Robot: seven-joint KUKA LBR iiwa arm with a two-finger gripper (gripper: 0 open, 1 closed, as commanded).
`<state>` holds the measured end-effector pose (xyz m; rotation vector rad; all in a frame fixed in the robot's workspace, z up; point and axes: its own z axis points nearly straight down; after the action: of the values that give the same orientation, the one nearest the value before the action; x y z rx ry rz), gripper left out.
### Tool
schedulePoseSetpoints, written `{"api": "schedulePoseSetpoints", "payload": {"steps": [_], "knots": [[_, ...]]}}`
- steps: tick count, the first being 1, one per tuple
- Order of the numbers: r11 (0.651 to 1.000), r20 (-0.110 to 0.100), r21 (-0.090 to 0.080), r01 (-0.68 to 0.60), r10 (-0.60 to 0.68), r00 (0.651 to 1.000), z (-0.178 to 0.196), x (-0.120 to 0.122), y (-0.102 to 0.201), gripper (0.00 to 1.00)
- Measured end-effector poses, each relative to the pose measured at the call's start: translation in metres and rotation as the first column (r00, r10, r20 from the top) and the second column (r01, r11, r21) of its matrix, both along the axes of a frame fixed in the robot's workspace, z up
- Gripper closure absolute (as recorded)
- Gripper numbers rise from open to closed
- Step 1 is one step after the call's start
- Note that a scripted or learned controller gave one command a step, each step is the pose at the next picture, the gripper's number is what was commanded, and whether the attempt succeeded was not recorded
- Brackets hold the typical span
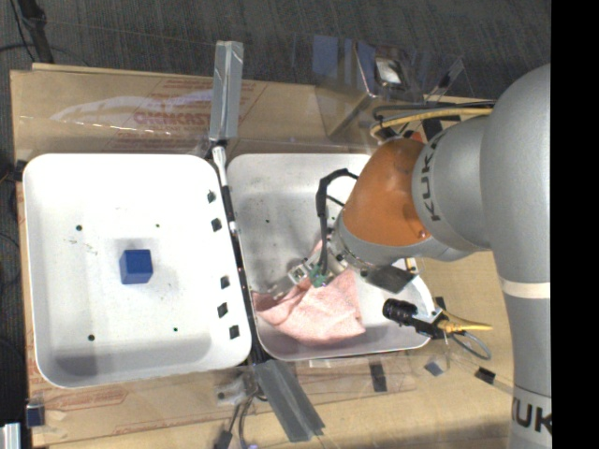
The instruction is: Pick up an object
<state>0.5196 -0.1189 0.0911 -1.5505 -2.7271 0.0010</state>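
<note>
Two-finger gripper (316, 273) sits low in the right-hand shallow white bin (281, 181), at the upper left edge of a crumpled pale pink cloth (318, 311). Its metal tip parts meet the cloth's top fold. Cannot tell whether the jaws are spread or closed: the wrist and the orange band (388, 199) of the grey arm (487, 181) cover most of the tool from above, and the fingertips merge with the fabric. No cloth is clearly seen clamped between the tips.

Pink cloth lies bunched in the near half of the right bin, close against the bin's near wall and slightly left of centre, resting on the bin floor. A darker reddish fold shows at its left end, near the divide between the two bins.

Small blue cube (137, 266) sits alone in the left-hand shallow white bin (56, 181), roughly at its middle, well apart from the gripper and the cloth.

Black cable (323, 195) loops from the wrist over the right bin's far half. A black cylindrical fitting (404, 313) projects at the right edge of the right bin, just beside the cloth's right side. Both bins rest on a brown cardboard-covered bench (112, 110).
</note>
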Motion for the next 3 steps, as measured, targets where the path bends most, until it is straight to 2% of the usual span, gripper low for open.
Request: {"api": "schedulePoseSetpoints", "payload": {"steps": [1,2,3], "knots": [[1.000,0.000,0.000,-0.003,0.003,1.000,0.010,0.001,0.000,1.00],[0.983,0.004,-0.002,0.184,-0.184,0.983,0.118,0.033,0.073,1.00],[0.983,0.003,-0.002,0.184,-0.184,0.983,0.118,0.033,0.073,0.00]]}}
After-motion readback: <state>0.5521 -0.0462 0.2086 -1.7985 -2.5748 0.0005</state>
